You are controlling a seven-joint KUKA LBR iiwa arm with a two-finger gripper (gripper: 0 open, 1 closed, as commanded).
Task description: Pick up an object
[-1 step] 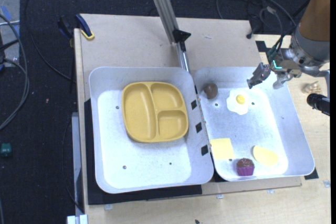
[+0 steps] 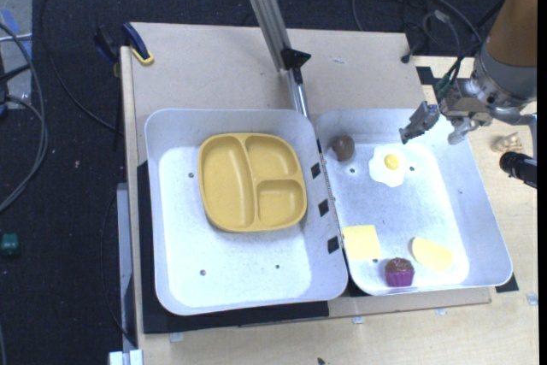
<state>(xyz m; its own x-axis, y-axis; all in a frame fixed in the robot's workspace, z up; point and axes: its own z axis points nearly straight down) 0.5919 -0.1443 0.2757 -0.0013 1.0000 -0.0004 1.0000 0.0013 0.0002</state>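
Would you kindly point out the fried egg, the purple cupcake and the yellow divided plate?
fried egg (image 2: 389, 166), camera view, on its white.
purple cupcake (image 2: 399, 272), camera view, on its top.
yellow divided plate (image 2: 224, 179), camera view, floor of its large compartment.

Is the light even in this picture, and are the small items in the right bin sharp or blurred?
Camera view: light is even and soft, with faint shadows under the yellow tray; the right bin looks bright but not glaring. The fried egg, brown ball and purple cupcake are slightly soft yet recognisable. The tool is a little blurred.
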